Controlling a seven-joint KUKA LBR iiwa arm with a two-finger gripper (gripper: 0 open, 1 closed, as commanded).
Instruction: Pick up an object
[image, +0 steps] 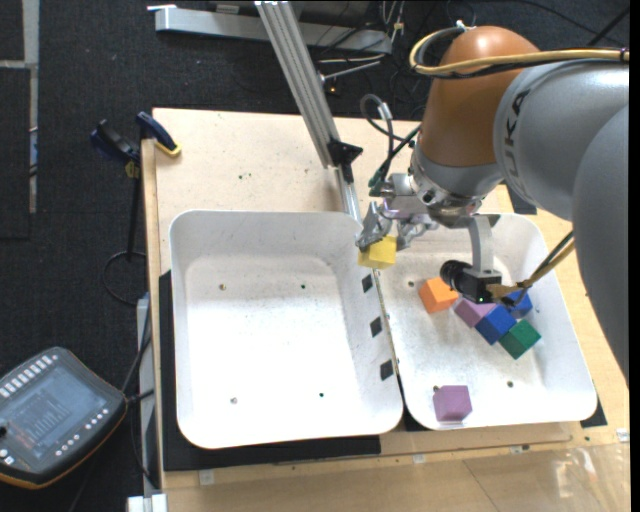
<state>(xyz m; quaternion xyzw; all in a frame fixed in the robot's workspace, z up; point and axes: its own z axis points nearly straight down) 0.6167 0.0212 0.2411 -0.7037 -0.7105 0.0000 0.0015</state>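
fingers (383, 236) gripping yellow block (379, 252), orange block (437, 294) near

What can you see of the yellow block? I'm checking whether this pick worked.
The yellow block is a small, matte cube, tilted slightly. It sits between the fingers of the end effector, raised over the ridge where the two white bins meet. Nothing else touches it.

There are two white bins (200, 330) and six blocks. One yellow block (380, 252) is at the gripper (383, 238); five blocks lie to its right and below.
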